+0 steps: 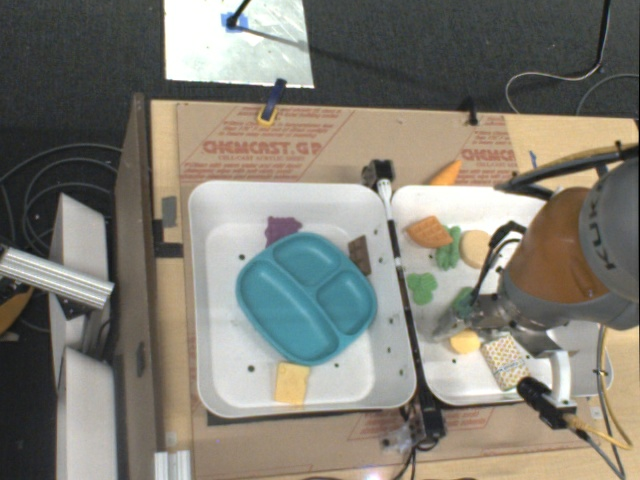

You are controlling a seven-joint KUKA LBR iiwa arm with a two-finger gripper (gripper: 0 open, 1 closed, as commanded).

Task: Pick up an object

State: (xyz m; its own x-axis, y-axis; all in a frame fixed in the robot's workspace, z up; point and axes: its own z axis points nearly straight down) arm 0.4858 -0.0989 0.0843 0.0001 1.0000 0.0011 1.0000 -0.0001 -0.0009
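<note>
So you're not there yet, as far as I can judge: nothing is lifted, every item is lying flat in a bin. The gripper point(462, 320) is down low in the right bin point(440, 388), but the wrist hides its tips, so I can't tell whether it's spread or pinched.

Closest to it is the yellow piece point(465, 343), just beside the gripper on the near side, maybe touching. The patterned packet point(504, 360) sits right next to that.

Further back you've got the green bits point(423, 287), then the orange wedge point(430, 232) near the far wall.

Over in the left bin point(215, 368): teal divided tray point(305, 295), well apart from the arm.
</note>
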